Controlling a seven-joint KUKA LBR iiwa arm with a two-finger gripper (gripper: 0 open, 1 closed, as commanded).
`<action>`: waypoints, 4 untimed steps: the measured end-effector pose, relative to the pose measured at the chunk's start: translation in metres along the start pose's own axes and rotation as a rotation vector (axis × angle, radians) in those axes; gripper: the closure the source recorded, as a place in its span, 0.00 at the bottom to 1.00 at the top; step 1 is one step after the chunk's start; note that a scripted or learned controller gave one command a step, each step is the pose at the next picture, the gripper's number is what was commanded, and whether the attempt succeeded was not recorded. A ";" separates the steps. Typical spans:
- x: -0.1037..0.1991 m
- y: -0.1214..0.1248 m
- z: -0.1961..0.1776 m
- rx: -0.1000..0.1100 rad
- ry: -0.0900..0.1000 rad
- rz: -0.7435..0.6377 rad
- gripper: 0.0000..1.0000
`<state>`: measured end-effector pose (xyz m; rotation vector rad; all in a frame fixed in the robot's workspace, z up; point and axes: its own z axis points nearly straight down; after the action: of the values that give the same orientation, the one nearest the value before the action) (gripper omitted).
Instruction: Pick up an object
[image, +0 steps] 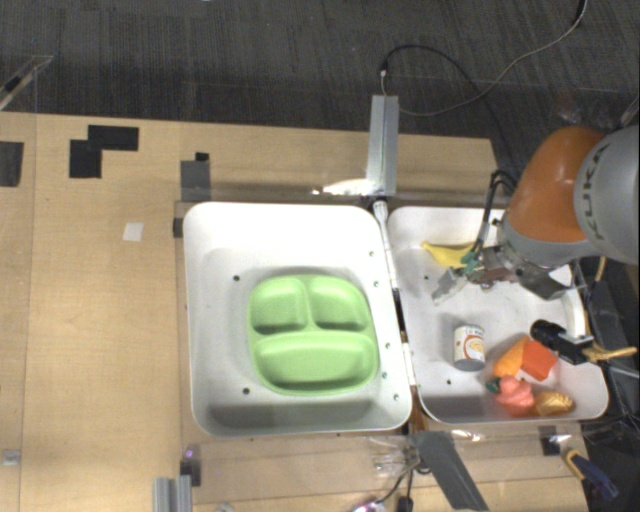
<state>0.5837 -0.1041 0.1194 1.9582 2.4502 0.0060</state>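
I judge the pick as not yet made. The gripper (452, 282) sits low in the right bin (440, 385), toward its far end, just beside the banana (445, 253) that lies against the back wall. From this slanted view I cannot tell whether it is touching the banana or only hanging over it, nor whether the gripper is wide or closed, because the wrist hides that. I see nothing held in it, so I count nothing as grasped.

The other candidates all rest on the floor of the same bin. The can (468, 345) stands upright near the middle, apart from the gripper. The orange block (530, 358), the pink toy (513, 395) and a small gold piece (555, 402) are bunched in the near right corner, touching or nearly so. The left bin (215, 300) holds a green plate (312, 332), well apart from the arm.

The approach looks done, going by where the gripper is, with the banana the likely target. Closing on it, lifting it clear of the bin, and showing that it stays held are all left to do.
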 end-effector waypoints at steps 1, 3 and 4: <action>-0.015 -0.064 0.029 -0.007 -0.002 -0.059 0.00; -0.013 -0.061 0.017 -0.014 -0.002 -0.060 0.00; -0.034 -0.015 0.028 -0.004 -0.002 -0.157 0.00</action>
<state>0.5765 -0.1410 0.0911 1.7575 2.5934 0.0084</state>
